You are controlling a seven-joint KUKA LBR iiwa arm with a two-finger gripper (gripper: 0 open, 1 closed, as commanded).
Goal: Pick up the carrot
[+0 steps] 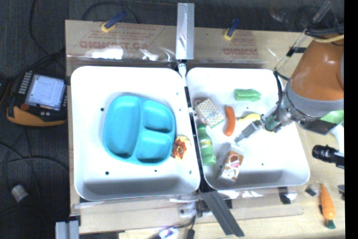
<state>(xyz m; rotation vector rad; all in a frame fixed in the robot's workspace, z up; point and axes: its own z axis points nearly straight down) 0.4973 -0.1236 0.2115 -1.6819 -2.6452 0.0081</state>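
The carrot [229,120] lies in the right bin [291,165], near its centre, long axis close to twelve-to-six, with a yellow banana [250,117] at its three o'clock. It is probably a light, stiff, smooth plastic toy, best pinched across its middle. The claw [246,132] hovers at the carrot's four o'clock; whether it is open I cannot tell.

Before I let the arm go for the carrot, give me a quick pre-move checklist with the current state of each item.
1. Carrot visible in the right bin: ok.
2. Carrot top side uncovered: ok.
3. Space beside the carrot: not ok; a yellow item lies close on its right, a checkered packet on its left.
4. Hand positioned over the carrot: not ok; it sits to the carrot's lower right.
5. Hand free of any item: cannot tell.
6. Hand clear of the bin's walls: ok.
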